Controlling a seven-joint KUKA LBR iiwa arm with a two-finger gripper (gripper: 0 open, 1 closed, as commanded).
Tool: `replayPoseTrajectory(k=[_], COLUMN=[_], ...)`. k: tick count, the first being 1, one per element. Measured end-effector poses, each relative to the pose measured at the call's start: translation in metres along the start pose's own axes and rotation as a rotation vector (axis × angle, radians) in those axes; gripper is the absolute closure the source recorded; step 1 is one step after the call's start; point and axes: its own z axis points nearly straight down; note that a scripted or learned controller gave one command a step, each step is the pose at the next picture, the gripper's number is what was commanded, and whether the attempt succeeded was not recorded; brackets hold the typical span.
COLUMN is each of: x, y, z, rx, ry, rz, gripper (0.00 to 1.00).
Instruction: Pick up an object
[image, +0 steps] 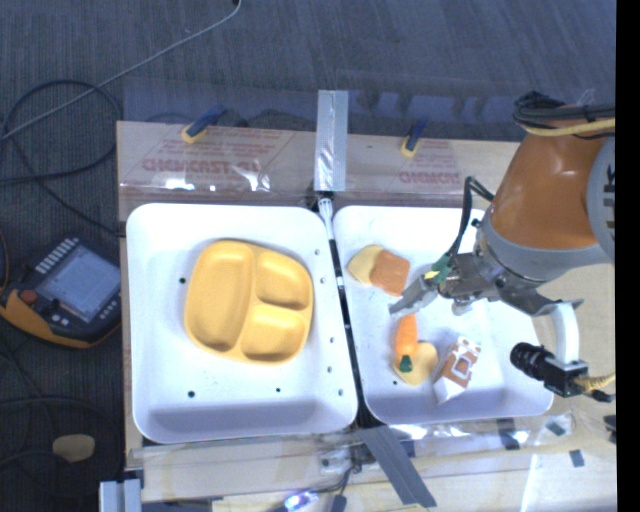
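Observation:
In the right bin (520, 400) lie a toy carrot (405, 340), a pale yellow piece (424, 360) under its green end, an orange-and-cream slice (380, 268) and a small white and brown carton (457, 368). My gripper (425, 290) hangs over the bin's middle, just above and right of the carrot. Its fingers (408, 298) stand apart with nothing between them. The orange-banded wrist covers the bin's right part.
The left bin (160, 400) holds a yellow divided tray (248, 300). A black camera part (545, 366) juts out by the right bin's front corner. A metal strip (330, 140) runs between the bins at the back. A handheld pendant (65, 290) lies on the floor at left.

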Motion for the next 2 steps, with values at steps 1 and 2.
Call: replayPoseTrajectory(k=[1,2], x=[-0.032,-0.062], y=[-0.004,-0.008], z=[0.09,0.071], rx=[0.002,0.002], ry=[0.001,0.0], rz=[0.104,0.321], gripper=[0.0,0.0])
